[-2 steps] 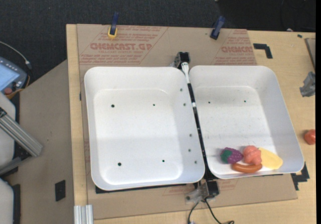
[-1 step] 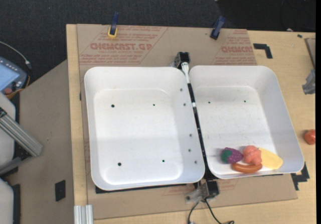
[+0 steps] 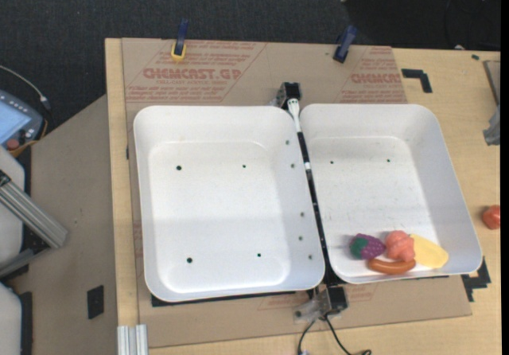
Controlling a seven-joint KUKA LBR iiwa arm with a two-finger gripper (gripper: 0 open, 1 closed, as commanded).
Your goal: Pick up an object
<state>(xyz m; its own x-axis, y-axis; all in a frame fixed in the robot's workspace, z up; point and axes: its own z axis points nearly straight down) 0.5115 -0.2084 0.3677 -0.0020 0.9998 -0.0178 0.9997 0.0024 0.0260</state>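
Several small toy foods lie together in the near corner of the right bin (image 3: pixel 374 138). A purple grape bunch (image 3: pixel 367 246) is at the left of the cluster. Beside it sits an orange-pink lumpy piece (image 3: pixel 400 244), and a yellow piece (image 3: pixel 430 252) lies to the right of that. A red-orange sausage shape (image 3: pixel 391 266) rests along the front of the cluster, near the bin's front wall.
The left bin (image 3: pixel 223 126) adjoins the right one along a black divider (image 3: pixel 307 178). Both stand on a cardboard sheet (image 3: pixel 238 67) held by clamps at the far edge. A small orange object (image 3: pixel 491 217) lies on the bench right of the bins.
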